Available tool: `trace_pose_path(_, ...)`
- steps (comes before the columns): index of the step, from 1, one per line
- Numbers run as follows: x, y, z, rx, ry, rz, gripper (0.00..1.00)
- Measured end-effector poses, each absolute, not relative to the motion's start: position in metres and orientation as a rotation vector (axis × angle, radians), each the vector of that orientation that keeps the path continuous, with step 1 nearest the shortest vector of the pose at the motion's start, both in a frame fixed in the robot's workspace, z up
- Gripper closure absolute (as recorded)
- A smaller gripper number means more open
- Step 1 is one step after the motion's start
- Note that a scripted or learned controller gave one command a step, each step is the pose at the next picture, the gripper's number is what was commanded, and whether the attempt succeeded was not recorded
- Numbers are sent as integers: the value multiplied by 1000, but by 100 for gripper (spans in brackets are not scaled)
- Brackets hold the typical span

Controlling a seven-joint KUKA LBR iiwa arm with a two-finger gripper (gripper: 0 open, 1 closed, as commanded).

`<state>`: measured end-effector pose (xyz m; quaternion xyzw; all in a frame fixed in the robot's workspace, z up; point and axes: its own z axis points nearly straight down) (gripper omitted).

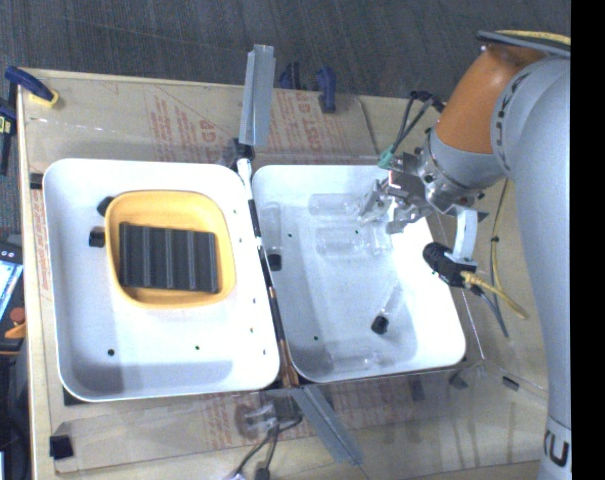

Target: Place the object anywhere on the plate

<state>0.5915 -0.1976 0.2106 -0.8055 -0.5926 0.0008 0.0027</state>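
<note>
A yellow plate (172,208) with rounded corners lies in the left bin (132,368). On it rests a dark, ridged rectangular object (169,256), lying flat and covering most of the plate's middle. My gripper (377,208) hangs over the upper right part of the right bin (432,343), far from the plate. Nothing is visible in its grasp. A small black piece (379,323) lies on the right bin's floor below the gripper, apart from it.
Two small black bits (97,236) sit beside the plate's left edge in the left bin. A black divider strip (265,288) runs between the bins. The grey arm with its orange band (482,98) fills the right side. Clamps (327,86) stand at the back of the bench.
</note>
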Motion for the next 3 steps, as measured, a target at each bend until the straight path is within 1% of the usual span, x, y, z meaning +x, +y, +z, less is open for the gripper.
trace_pose_path(1,612,-110,211,-2386,-2036,5,100)
trace_pose_path(2,607,-31,191,-2096,-2334,5,100)
trace_pose_path(3,607,-32,191,-2097,-2334,5,0)
